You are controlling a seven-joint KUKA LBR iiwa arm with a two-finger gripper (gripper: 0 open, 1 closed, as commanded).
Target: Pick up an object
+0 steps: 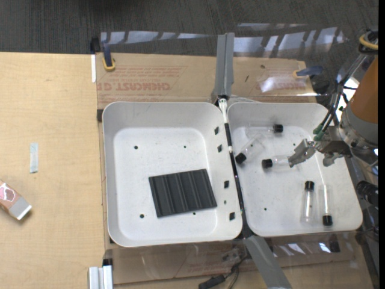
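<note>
Bins sit side by side on the bench. Left bin point(120, 131) holds one flat black ribbed pad point(182, 192), lying slightly skewed near the bin's middle. Right bin point(283, 110) holds several small clear vials with black caps: one near the far wall point(269, 128), one by the divider point(248, 150), one near the centre point(274, 162), and two lying close together at the near right point(308, 198) point(326, 206).

Arm reaches in from the right. Gripper point(301, 154) is low over the right bin, its tip just beside the centre vial. Fingers look closed to a narrow point, with nothing visible between them. Whether the tip touches the vial cannot be told.
</note>
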